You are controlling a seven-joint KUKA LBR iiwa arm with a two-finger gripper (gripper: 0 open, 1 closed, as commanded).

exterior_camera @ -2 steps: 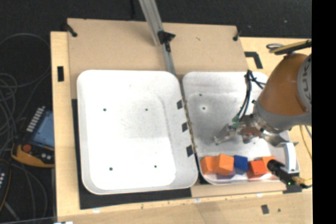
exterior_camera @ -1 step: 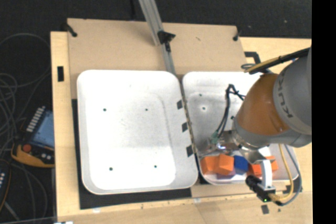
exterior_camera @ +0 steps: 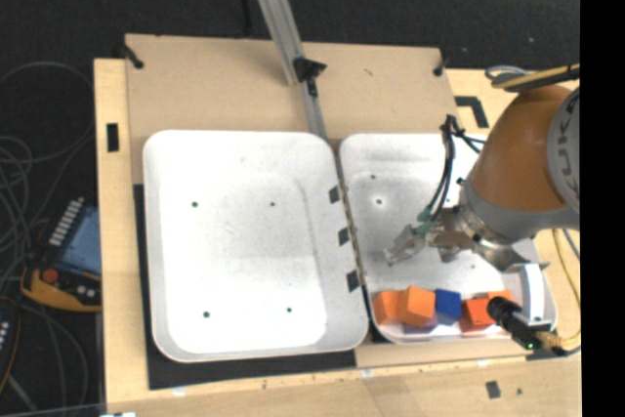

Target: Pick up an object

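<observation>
A: So, what sits in the right bin (exterior_camera: 391,161)?

B: 4 small blocks in a row along its near edge, all hard-edged and matte. From the left: an orange block (exterior_camera: 390,307) at the near-left corner, a second orange block (exterior_camera: 420,304) touching it and standing a little higher, a blue block (exterior_camera: 447,305) just beside that, then a third orange block (exterior_camera: 477,312) toward the near-right corner. Something purple peeks out under the second one, too small to make out.

A: And the bins themselves?

B: Shallow white trays with rounded corners, smooth plastic by the look, dusted with grey scuffing across the floors. The left bin (exterior_camera: 244,239) carries a few dark dots. They meet at a shared edge with small dark clips along it, and both rest on a tan board (exterior_camera: 283,83).

A: The gripper?

B: The gripper (exterior_camera: 402,249) hangs over the middle of the right bin, pointing toward the shared edge, well above the row of blocks in the view and apart from them. It is pale metal, thin and blurred. I cannot tell whether the fingers are spread or pressed together. Nothing shows between them.

A: The arm?

B: A rounded orange-and-grey arm (exterior_camera: 527,161) covers the bin's right side.
</observation>
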